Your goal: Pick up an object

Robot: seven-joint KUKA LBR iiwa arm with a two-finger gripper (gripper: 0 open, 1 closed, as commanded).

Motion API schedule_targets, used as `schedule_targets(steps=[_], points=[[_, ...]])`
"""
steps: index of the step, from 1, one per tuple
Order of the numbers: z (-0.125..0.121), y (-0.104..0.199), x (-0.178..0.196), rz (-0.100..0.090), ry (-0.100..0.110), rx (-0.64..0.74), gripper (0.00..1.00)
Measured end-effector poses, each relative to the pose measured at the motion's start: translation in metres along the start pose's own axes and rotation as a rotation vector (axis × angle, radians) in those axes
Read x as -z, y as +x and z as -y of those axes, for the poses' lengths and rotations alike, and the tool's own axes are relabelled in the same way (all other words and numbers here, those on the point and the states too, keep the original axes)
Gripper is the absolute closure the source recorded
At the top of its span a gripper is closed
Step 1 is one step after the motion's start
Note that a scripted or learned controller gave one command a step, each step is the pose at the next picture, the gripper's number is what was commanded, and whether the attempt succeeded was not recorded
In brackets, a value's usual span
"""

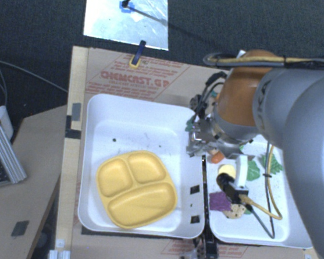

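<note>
My gripper (199, 141) hangs low over the left edge of the right bin (289, 235), close to the wall between the two bins. A small orange item (216, 157) lies just right of it, partly under the wrist. Further toward the front of that bin lie a purple item (218, 202) and a tan, speckled item (236, 211). Green leafy pieces (255, 169) lie to the right of the wrist. The big grey arm hides much of the right bin. Nothing shows between the fingers.
The left bin (122, 115) holds a yellow plate (136, 188) with three compartments at its front. A cardboard sheet (139, 76) lies under both bins. A reflective square (128, 10) sits on the dark floor at the back.
</note>
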State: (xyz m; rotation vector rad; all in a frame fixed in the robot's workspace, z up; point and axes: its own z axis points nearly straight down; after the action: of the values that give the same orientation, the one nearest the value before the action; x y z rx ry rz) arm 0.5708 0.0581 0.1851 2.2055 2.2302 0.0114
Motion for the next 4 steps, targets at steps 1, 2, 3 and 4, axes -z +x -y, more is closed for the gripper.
schedule_targets(steps=[1,2,3,4], points=[[-0.015,0.056,-0.04,0.001,0.005,-0.005,1.0],[0.036,0.115,-0.101,0.002,0.001,-0.005,1.0],[-0.042,0.152,-0.1,0.004,0.013,-0.005,1.0],[0.014,0.179,0.023,-0.004,0.003,-0.002,1.0]])
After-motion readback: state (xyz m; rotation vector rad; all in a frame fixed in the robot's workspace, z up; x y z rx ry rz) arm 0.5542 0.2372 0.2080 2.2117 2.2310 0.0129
